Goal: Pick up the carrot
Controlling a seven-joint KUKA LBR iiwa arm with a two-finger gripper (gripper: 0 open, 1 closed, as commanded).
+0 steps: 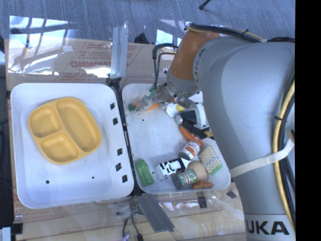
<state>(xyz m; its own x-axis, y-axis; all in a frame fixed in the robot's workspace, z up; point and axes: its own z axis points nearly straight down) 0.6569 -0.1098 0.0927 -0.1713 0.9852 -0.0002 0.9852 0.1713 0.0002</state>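
In the camera view, the grey arm (251, 99) reaches in from the right and bends over the far end of the right bin (150, 139). Its gripper (155, 97) hangs low over that bin's far left corner. The carrot (149, 105), small and orange with a green tuft pointing left, lies on the bin floor right at the gripper's tip. Whether the pincer is released, clenched or grasping the carrot cannot be told from this angle. Nearer the camera in the same bin sit a green vegetable (143, 172), a black-and-white carton (169, 167), a red-labelled can (191, 149) and a patterned packet (211, 158), clustered along the near wall. A second orange piece (187, 133) lies by the arm. The left bin (30, 185) bears a yellow divided plate (64, 129).
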